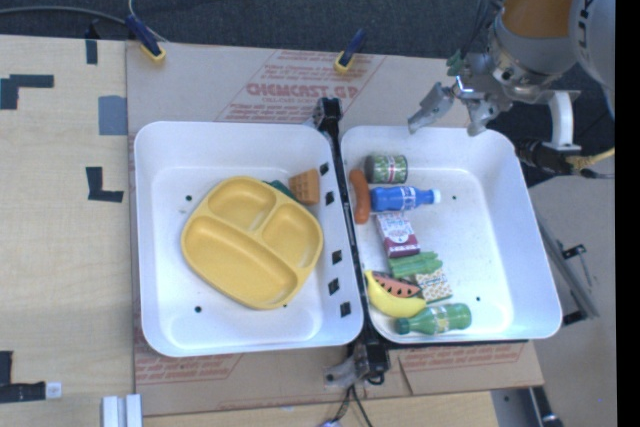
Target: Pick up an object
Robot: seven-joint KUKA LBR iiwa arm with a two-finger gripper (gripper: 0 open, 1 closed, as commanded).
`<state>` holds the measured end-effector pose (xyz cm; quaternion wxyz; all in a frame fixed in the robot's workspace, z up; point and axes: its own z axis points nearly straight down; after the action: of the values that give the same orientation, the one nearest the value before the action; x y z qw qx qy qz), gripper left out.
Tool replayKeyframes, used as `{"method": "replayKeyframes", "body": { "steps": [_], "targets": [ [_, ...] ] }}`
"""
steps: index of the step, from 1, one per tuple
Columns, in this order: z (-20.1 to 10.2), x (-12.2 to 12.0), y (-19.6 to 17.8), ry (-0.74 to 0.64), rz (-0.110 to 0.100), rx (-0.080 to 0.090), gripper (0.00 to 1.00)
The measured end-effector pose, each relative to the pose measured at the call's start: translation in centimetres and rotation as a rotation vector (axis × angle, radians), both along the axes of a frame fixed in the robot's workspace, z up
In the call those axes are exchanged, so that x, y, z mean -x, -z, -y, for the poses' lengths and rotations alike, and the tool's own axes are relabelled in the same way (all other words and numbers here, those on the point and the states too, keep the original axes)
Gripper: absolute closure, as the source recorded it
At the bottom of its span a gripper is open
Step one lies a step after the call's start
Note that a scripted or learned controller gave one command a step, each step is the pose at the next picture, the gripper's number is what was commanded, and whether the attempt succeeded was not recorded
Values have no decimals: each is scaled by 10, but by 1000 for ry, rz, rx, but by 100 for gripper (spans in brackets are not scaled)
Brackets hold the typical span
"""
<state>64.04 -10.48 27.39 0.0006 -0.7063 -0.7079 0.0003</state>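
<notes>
The gripper point(452, 112) hangs over the right bin's point(520, 215) far edge, fingers spread, holding nothing. In that bin a smooth plastic bottle point(403, 199) lies on its side near the far edge, long axis across the bin, cap toward the bench's right.

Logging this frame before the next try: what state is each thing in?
End effector: open, holding nothing, above the right bin's far rim.
Yellow divided plastic tray: lying flat, face up, left bin.
Small green can: on its side.
Blue-labelled white bottle: lying down.
Green plastic bottle: lying down.
</notes>
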Motion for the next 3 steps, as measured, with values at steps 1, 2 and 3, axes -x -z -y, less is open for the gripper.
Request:
{"method": "replayKeyframes", "body": {
  "steps": [1, 2, 3],
  "targets": [
    [5, -27, 116, 1, -3, 0, 0],
    [-2, -28, 189, -1, 2, 1, 0],
    [-3, -30, 177, -2, 5, 0, 100]
  ]
}}
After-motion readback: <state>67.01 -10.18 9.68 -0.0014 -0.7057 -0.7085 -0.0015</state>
